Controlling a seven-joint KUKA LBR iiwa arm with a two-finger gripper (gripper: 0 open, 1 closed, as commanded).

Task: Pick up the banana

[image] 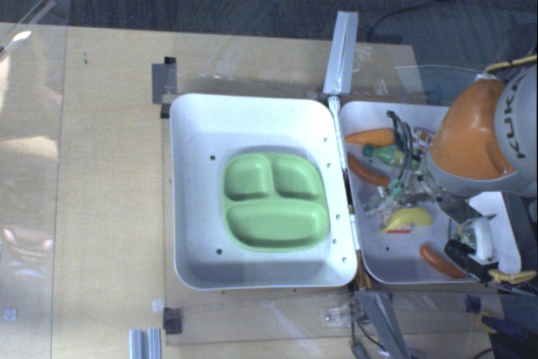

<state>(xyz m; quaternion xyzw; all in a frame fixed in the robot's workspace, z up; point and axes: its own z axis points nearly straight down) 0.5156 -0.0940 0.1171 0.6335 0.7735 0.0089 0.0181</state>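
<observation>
The banana [408,219] lies in the right bin [504,224], near that bin's middle, a short yellow piece pointing roughly along the bin's length. Taking it as the landmark: the gripper [402,191] hangs just above and beside it on the far side, its dark linkage low over the clutter, and I cannot tell whether the fingers are spread or closed, nor whether they touch the fruit. A carrot [370,137] sits farther beyond the banana, a red sausage-like piece [366,171] to its far left, another reddish piece [442,261] on its near right. The left bin [193,181] with the green divided tray [276,201] lies well to its left. This looks like the approach or grasp step; next the fingers need to straddle the banana, close, and lift.
</observation>
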